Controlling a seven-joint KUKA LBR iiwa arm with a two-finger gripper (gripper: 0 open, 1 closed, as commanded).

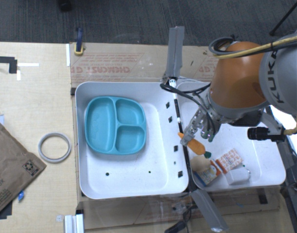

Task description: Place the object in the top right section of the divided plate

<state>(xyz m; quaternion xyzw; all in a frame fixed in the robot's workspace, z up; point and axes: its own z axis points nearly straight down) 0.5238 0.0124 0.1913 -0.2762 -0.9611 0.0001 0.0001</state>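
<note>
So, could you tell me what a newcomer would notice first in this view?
Probably the big grey arm with its orange band reaching in from the right, its hand low over the divider between the two white bins. Next, the blue divided plate lying in the left bin. An orange carrot-like object sits right at the hand, in the right bin beside some packets.

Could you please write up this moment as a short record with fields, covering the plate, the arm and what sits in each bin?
left bin: holds the blue divided plate, lying flat, its three sections bare
right bin: holds small packaged items
gripper: over the wall between the two bins
orange carrot-like object: at the gripper's fingertips, seemingly held
top right section of plate: nothing in it yet
outside bins: tape ring on the bench, left
</note>
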